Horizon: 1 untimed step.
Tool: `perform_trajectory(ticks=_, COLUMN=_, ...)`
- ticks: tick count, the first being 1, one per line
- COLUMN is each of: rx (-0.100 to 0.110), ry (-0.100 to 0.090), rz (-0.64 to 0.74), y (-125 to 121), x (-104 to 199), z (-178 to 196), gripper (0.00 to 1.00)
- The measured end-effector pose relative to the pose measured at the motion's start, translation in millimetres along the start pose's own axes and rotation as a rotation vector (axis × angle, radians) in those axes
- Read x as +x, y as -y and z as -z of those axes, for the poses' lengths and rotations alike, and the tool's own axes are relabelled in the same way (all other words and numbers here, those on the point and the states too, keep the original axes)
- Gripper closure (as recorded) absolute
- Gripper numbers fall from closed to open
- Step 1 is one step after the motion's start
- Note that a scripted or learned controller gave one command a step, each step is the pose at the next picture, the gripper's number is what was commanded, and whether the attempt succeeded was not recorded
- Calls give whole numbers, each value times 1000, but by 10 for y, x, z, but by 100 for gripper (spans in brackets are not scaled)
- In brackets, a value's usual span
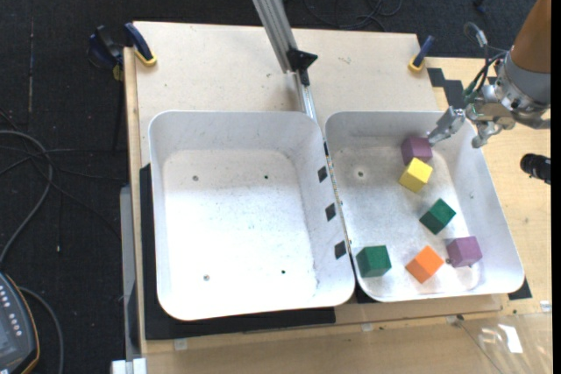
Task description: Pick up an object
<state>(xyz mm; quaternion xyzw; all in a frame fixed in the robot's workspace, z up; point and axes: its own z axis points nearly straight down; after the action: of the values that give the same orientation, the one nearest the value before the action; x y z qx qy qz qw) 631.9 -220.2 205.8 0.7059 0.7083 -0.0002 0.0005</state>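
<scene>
The right bin (386, 188) holds several small blocks: a purple one (416, 149) touching a yellow one (415, 175), a dark green one (436, 215), a second green one (373, 260), an orange one (425, 264) and another purple one (464, 250). My gripper (463, 130) hangs over the bin's far right rim, just right of the upper purple block. Its two fingers (442, 128) are spread apart with nothing between them. The arm enters from the right edge.
The left bin (175, 144) stands beside the right one, with a row of black marks along their shared wall. A slanted metal pole (267, 0) rises behind the bins. Clamps (140, 44) sit at the board's far corners.
</scene>
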Motion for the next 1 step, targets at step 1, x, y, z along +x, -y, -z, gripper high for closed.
perform_trajectory(ticks=1, rx=-2, ry=-2, rz=-1, y=-174, x=-32, z=-1118, gripper=0)
